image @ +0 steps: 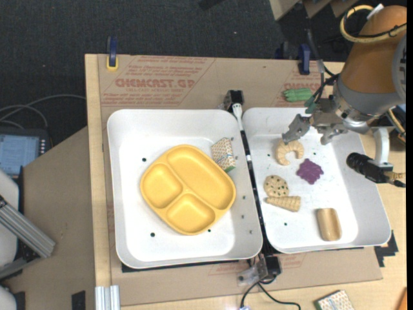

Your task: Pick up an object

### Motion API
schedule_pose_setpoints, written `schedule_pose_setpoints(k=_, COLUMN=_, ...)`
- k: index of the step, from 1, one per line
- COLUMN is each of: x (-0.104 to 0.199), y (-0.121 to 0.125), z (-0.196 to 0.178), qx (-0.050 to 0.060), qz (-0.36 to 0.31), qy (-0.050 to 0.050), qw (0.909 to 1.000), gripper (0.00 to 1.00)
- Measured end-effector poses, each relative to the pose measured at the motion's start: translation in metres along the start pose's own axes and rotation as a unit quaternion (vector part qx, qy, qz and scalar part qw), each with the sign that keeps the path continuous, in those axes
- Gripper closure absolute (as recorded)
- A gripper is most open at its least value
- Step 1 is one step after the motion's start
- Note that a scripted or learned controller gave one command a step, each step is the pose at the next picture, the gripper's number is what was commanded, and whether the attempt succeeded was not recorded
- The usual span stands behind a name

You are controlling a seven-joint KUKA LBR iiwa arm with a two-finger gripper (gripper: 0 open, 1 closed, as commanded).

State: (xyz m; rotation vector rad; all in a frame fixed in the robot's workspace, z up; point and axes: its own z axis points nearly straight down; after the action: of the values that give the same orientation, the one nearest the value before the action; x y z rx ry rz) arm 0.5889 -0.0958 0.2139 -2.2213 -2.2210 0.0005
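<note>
My gripper [311, 133] hangs over the back of the right bin [368, 237], open, its two grey fingers spread apart with nothing between them. Just below its left finger lies a pale croissant-shaped piece [290, 151]. A purple lump [310, 170] sits to the right of it. Nearer the front are a chocolate-chip cookie [276, 185], a tan cone [284, 203] and a brown cylinder [328, 224].
The left bin [122, 237] holds a yellow divided plate [187, 188] with a small patterned object [223, 152] at its upper right edge. A green item [297, 95] lies on the board behind the right bin. A black fitting [369, 166] juts in from the right.
</note>
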Motion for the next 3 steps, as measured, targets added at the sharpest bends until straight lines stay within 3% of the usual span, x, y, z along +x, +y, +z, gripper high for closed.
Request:
schedule_pose_setpoints(k=1, x=-0.083, y=-0.002, z=0.132, qx=0.0, qz=0.002, qy=0.0, qw=1.0, gripper=0.0)
schedule_pose_setpoints(k=2, x=-0.081, y=-0.002, z=0.119, qx=-0.001, qz=0.001, qy=-0.001, qw=1.0, gripper=1.0)
schedule_pose_setpoints(k=3, x=-0.004, y=-0.02, z=0.13, qx=0.002, qz=-0.002, qy=0.001, qw=1.0, gripper=1.0)
